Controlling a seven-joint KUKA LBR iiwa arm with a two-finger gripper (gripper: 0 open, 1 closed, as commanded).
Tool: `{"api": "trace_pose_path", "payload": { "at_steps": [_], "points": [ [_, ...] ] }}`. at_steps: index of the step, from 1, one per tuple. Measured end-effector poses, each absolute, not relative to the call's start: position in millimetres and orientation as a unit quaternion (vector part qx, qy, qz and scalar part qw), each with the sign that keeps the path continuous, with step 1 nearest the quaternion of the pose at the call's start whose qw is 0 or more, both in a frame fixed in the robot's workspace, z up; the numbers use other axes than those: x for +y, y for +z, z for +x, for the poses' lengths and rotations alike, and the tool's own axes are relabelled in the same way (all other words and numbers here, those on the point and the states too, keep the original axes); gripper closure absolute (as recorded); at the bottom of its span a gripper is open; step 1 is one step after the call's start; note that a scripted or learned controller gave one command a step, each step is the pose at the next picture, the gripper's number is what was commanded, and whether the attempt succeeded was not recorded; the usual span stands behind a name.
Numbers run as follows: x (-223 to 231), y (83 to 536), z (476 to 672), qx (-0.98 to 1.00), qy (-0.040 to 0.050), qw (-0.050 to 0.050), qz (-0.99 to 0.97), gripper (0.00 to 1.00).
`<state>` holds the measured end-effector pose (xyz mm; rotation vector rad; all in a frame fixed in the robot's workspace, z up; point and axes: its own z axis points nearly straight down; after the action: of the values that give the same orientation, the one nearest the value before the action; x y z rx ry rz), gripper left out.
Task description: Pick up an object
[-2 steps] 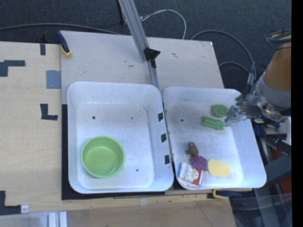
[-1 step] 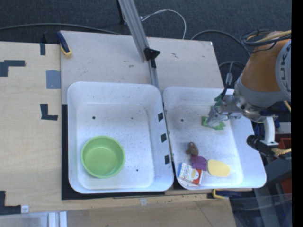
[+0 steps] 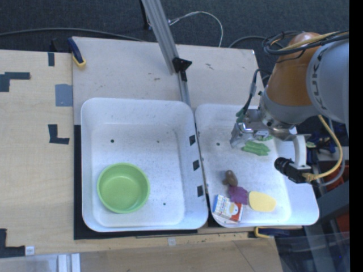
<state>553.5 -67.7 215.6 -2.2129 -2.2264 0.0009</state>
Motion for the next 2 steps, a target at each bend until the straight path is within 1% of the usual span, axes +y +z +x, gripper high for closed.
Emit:
{"api": "trace_pose_path", "payload": {
  "at_steps": [1,2],
  "points": [
    [-7,215,556.6,-0.71,0.0,0.002,-0.704,1.0],
    [42,228,566.2,-0.71,-0.0004,0.001,-0.705,1.0]
  ]
}}
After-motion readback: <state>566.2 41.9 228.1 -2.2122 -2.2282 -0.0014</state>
